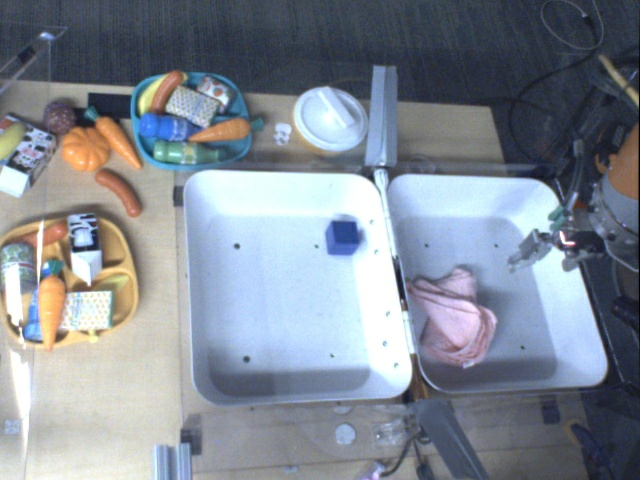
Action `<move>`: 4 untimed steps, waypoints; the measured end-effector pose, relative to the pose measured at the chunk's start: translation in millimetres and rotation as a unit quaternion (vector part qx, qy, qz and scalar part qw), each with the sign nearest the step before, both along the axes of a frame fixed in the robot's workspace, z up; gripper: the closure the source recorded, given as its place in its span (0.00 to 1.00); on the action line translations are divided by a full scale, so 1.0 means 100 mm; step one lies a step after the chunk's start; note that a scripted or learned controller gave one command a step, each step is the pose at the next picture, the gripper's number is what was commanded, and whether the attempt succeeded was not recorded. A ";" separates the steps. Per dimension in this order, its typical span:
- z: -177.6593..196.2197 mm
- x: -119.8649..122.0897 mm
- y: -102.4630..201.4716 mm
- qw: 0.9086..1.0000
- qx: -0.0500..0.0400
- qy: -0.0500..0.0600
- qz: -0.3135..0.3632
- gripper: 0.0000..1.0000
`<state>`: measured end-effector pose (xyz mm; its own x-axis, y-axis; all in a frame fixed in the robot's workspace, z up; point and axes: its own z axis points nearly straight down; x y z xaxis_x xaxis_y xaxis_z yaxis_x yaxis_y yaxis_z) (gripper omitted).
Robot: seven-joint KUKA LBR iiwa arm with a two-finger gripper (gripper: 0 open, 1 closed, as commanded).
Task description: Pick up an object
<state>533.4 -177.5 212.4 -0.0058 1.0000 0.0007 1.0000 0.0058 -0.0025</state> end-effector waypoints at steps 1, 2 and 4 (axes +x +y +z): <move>-1.14 -0.17 0.32 0.999 -0.002 -0.008 0.049 0.00; -1.20 0.38 0.71 0.995 -0.003 -0.012 0.098 0.00; -1.21 0.72 0.78 0.993 -0.002 -0.010 0.121 0.00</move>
